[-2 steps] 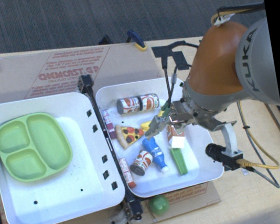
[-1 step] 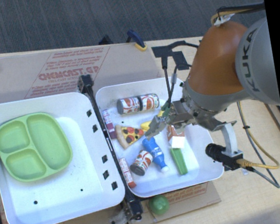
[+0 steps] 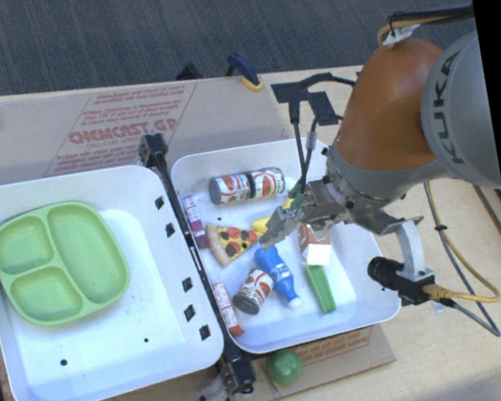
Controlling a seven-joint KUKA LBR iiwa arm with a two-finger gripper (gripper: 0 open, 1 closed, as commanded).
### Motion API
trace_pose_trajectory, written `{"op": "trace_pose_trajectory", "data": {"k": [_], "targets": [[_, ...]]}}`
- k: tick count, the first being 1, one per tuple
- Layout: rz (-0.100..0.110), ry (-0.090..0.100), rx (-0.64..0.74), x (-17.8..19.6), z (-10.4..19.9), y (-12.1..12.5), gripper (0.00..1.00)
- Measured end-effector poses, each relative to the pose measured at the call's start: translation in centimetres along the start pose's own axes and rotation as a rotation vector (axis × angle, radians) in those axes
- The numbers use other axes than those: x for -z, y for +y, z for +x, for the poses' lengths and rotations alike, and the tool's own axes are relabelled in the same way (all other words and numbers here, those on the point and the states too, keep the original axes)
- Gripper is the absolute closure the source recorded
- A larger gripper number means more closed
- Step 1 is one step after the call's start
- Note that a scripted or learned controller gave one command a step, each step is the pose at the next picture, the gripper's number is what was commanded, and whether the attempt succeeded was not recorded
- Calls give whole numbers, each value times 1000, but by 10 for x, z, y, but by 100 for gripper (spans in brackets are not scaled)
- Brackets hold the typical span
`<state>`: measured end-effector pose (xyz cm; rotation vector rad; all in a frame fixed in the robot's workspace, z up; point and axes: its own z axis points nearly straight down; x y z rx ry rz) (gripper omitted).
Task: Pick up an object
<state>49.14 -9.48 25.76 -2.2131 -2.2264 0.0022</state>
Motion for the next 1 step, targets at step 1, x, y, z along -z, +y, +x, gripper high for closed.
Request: {"op": "trace_pose_trajectory", "data": {"k": [1], "targets": [[0,0,0,0,0,0,0]]}}
